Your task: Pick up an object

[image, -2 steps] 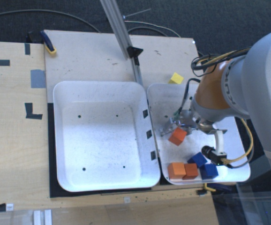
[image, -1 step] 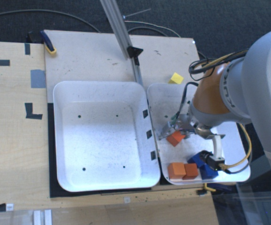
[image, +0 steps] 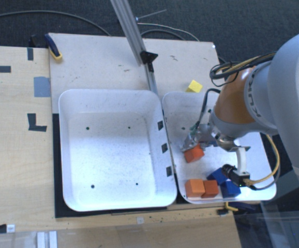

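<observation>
Gripper [image: 195, 138]: hanging low over the middle of the right bin, its grey wrist and orange band reaching in from the bin's right edge; whether it is gripping anything cannot be told, since the tip is blurring into the block below it.

Target, small orange block [image: 193, 153]: sitting on the right bin's floor, left of centre, directly under the gripper tip and appearing to touch it; no daylight is showing between the two. It is lying tilted, its long axis running roughly from the bin's left wall toward its right wall.

Key relation: the block is lying just beneath and slightly toward the near edge from the gripper, so I judge the coming move is turning on a straight vertical lift, not a sideways reach.

Right bin [image: 178, 105]: also holding a larger orange block [image: 201, 188] against the near edge and a blue block [image: 223, 179] just beside it toward the near right corner, the two touching.

Left bin [image: 66, 138]: carrying nothing I can make out on its speckled floor.

Bench [image: 98, 61]: bearing a yellow block [image: 194, 86] just beyond the right bin's far edge, and a yellow-and-blue handled tool [image: 53, 47] near the far left corner.

Risk: the grasp may be failing; no hold is confirmed.
</observation>
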Controlling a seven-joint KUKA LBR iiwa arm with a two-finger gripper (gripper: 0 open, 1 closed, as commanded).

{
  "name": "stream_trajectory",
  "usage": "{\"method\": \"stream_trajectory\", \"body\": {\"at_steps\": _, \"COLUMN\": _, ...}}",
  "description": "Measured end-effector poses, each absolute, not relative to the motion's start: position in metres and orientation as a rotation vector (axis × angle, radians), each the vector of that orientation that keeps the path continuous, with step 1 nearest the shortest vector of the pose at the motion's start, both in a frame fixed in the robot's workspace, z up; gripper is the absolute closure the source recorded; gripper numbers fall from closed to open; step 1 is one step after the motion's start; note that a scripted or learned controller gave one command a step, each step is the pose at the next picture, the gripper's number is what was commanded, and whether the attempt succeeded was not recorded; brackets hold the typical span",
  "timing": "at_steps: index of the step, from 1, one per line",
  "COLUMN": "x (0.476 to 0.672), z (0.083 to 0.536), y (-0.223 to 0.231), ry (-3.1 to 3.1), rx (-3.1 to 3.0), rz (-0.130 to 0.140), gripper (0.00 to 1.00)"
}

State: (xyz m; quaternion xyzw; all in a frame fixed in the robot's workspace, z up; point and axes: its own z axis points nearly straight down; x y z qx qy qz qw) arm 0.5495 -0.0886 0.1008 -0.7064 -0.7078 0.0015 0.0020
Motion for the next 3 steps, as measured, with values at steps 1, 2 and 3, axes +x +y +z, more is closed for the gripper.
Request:
{"method": "stream_trajectory", "body": {"at_steps": 1, "x": 0.549, "z": 0.109, "y": -0.088, "ry": -2.220, "rx": -2.214, "rz": 0.007, "gripper": 1.00}}
{"method": "stream_trajectory", "body": {"at_steps": 2, "x": 0.578, "z": 0.196, "y": -0.028, "ry": -2.233, "rx": -2.215, "rz": -0.009, "gripper": 1.00}}
{"method": "stream_trajectory", "body": {"at_steps": 3, "x": 0.623, "z": 0.191, "y": 0.037, "ry": -2.230, "rx": -2.211, "rz": -0.003, "gripper": 1.00}}
